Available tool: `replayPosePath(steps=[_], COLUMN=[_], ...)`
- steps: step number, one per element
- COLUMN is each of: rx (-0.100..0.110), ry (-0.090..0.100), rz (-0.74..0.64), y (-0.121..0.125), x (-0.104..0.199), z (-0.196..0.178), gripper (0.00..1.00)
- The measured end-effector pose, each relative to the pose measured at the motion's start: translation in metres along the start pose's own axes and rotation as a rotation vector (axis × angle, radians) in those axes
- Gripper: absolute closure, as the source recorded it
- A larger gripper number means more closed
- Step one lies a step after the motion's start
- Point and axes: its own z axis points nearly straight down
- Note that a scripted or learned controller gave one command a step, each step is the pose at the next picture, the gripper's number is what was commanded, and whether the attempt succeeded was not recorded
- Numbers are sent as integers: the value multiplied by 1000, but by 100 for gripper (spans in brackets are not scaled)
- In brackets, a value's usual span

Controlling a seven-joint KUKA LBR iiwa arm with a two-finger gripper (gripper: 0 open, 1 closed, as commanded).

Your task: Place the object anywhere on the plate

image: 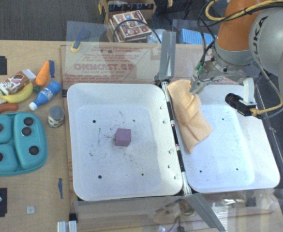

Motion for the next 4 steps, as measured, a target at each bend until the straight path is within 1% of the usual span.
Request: replayPosePath(steps=[1, 2, 3, 4], rx=[0, 1, 2, 3], ry=[0, -2, -2, -3], rz=[0, -1, -1, -1], y=[0, 1, 1, 3], x=[0, 0, 0, -1], z=[0, -8, -7, -15], gripper=[0, 100, 0, 100])
